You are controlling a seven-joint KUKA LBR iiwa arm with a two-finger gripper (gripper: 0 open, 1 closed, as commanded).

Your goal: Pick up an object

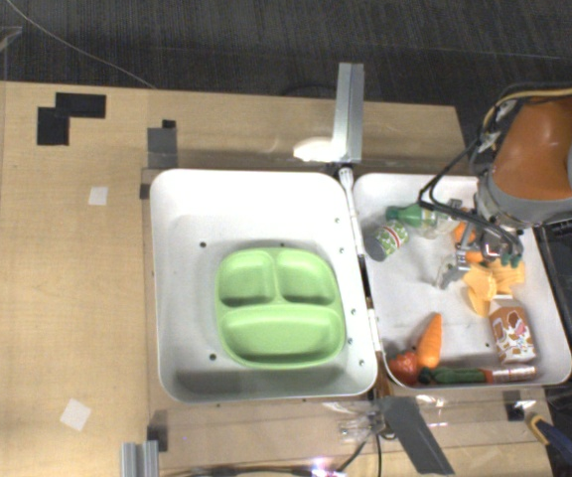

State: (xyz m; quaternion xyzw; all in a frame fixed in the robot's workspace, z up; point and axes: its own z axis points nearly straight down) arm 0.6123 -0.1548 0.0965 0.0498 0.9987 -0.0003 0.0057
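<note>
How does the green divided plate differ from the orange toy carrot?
The green divided plate lies flat in the left white bin, far broader than the orange toy carrot, which lies in the right white bin among other items. The plate is a rounded rectangle with three compartments; the carrot is slim and tapered. Both look like plastic.

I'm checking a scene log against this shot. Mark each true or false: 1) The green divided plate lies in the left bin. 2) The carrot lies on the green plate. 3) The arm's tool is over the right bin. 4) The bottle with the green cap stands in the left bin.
1) True: the green divided plate lies in the left bin.
2) False: the carrot lies in the right bin.
3) True: the tool is over the right bin.
4) False: the bottle lies in the right bin.
</note>
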